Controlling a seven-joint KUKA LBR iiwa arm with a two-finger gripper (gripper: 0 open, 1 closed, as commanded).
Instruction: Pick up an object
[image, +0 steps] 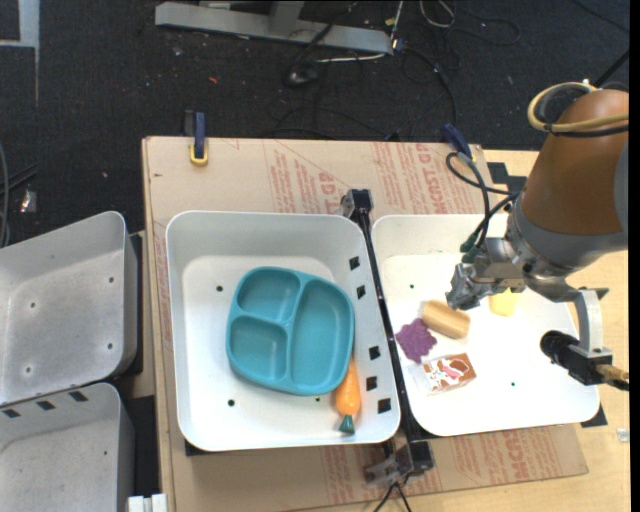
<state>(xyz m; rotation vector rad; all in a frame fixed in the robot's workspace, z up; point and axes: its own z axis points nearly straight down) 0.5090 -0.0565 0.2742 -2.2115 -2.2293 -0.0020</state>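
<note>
Nearest the front edge of the left bin an orange carrot lies against the front right corner, touching the teal divided plate that occupies the bin's middle. In the right bin, a red-and-white card lies toward the front left, a purple piece sits near the left wall, and a tan bread roll lies just beside it. Farther back, the gripper hangs just above the roll near a yellow object; whether it is spread or pressed together cannot be told.
</note>
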